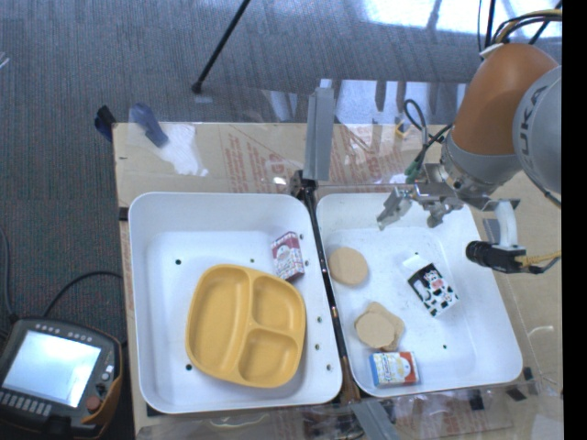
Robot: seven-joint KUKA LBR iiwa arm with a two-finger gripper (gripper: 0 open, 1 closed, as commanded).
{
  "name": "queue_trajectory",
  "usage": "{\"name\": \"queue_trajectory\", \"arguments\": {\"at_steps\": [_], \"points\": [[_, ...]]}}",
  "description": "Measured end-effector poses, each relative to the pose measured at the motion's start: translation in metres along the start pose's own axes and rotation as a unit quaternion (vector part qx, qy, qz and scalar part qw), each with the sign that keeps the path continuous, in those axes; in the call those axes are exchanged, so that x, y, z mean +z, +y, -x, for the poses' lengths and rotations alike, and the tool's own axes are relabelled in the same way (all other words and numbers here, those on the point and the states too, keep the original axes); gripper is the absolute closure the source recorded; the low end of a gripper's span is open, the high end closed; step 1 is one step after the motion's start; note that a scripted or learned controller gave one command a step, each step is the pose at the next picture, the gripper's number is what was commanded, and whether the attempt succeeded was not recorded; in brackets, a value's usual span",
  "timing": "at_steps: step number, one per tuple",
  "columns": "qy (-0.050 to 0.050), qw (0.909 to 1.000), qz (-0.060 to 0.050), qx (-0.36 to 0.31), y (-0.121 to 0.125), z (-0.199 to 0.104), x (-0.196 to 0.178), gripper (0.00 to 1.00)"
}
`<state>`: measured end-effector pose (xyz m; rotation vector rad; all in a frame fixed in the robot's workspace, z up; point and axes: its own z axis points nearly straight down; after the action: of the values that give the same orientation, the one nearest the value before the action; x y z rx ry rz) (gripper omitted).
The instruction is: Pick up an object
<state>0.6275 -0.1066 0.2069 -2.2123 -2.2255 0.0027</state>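
Two bins on desk. Right bin (pixel 477 337): pincer (pixel 415 211) fingers spread, holding nothing, above far end; cow-print carton (pixel 432 289) nearby, nearer camera; wrist partly hidden by cabling.

bright, even light from above; the two white bins (pixel 229 211) are nearly washed out, with soft, short shadows beside their contents. glare streaks the clear sheet on the bench (pixel 197 149) and the floor (pixel 404 7) at top right. focus is slightly soft throughout.
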Motion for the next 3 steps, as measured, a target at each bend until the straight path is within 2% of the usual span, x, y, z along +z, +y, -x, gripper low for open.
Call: {"name": "queue_trajectory", "arguments": {"at_steps": [1, 2, 3], "points": [[0.001, 0.9984, -0.001, -0.057, -0.052, 0.055, 0.122, 0.00], [0.000, 0.9966, 0.000, -0.082, -0.131, 0.072, 0.121, 0.00], [0.001, 0.9970, -0.001, -0.078, -0.132, 0.074, 0.112, 1.00]]}}
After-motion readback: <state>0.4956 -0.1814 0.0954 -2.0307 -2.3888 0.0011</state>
